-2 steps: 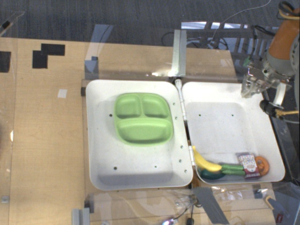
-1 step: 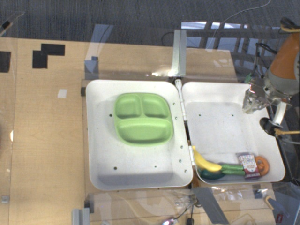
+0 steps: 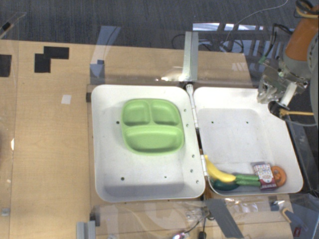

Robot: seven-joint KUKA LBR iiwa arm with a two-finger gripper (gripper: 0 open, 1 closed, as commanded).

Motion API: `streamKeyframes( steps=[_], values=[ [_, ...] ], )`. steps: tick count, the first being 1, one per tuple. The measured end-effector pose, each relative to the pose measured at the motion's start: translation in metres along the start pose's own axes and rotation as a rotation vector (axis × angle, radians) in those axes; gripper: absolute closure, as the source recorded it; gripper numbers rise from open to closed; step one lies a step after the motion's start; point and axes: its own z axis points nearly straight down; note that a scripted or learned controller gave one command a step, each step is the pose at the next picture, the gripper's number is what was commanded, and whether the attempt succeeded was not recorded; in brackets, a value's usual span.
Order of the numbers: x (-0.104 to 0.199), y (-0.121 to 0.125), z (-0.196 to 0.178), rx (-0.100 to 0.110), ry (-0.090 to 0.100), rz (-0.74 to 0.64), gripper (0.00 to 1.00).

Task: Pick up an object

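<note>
Bright, even light falls from above on the tabletop (image 3: pixel 45 133), and the two white bins (image 3: pixel 144 183) look close to washed out, with only soft grey shading along their inner walls. A clear sheet near the tabletop's far edge throws pale glare streaks (image 3: pixel 172 77), and faint reflections show along the near edge. Focus is fair but slightly soft overall, the tool (image 3: pixel 275 96) at the right is a little blurred, and the floor beyond is dim.
</note>
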Motion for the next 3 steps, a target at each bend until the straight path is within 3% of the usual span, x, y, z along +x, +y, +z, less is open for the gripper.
streamKeyframes(
  steps=[1,2,3],
  values=[
    [-0.035,-0.076,0.02,0.005,-0.001,0.056,1.0],
    [-0.061,-0.089,0.09,-0.003,0.005,0.273,1.0],
    [-0.105,-0.14,0.088,-0.003,0.002,0.349,1.0]
  ],
)
